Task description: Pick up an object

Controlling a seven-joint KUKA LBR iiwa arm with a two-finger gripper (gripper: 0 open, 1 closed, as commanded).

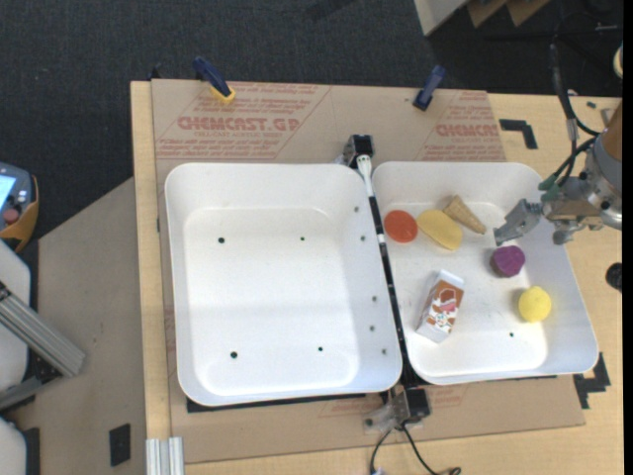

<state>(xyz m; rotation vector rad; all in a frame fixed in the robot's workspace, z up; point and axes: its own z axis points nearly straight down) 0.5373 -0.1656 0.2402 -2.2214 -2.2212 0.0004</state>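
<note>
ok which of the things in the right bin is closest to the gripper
The purple ball. It lies just below the gripper, closer than the yellow ball further down, and closer than the cone-shaped piece to its left.

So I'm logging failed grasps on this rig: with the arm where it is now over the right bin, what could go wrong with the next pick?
1. The gripper hangs just above the purple ball; a round object may roll away from the fingers.
2. The yellow ball sits close by and could get nudged.
3. Both balls lie near the right bin's right wall, so a descent there might clip the rim.
</note>
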